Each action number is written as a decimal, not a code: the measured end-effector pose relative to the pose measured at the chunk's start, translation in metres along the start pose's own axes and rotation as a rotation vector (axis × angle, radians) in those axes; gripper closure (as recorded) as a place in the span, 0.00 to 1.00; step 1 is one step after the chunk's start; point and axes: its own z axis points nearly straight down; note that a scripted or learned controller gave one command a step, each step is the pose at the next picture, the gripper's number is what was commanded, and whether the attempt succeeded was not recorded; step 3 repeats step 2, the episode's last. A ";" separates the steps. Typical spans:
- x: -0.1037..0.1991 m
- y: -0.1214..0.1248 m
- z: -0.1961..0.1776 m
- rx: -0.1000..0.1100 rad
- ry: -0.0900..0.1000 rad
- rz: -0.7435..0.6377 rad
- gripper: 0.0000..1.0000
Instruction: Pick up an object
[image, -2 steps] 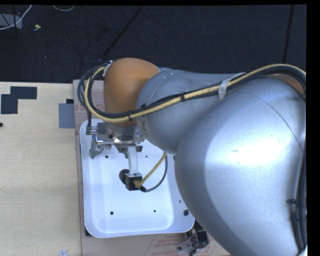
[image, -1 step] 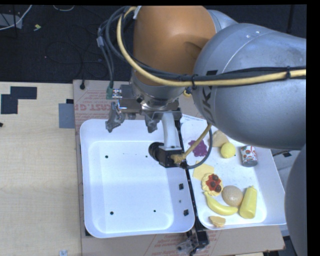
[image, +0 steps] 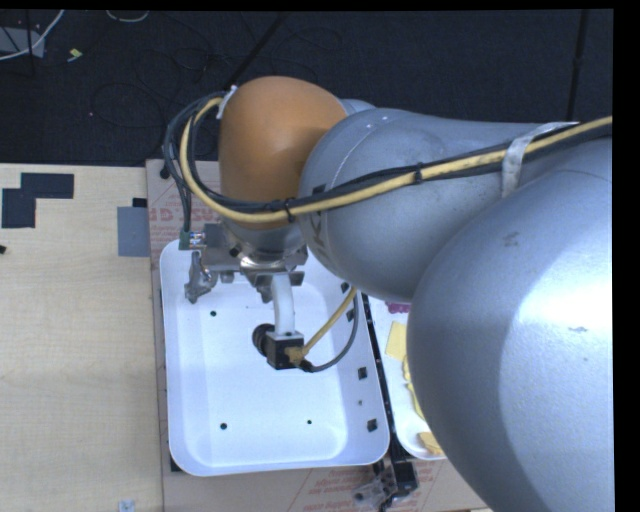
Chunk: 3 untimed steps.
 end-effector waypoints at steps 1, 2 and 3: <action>-0.001 0.042 0.121 -0.003 0.000 0.001 0.00; -0.026 0.001 0.033 -0.011 0.006 0.005 0.00; -0.026 0.001 0.033 -0.011 0.006 0.005 0.00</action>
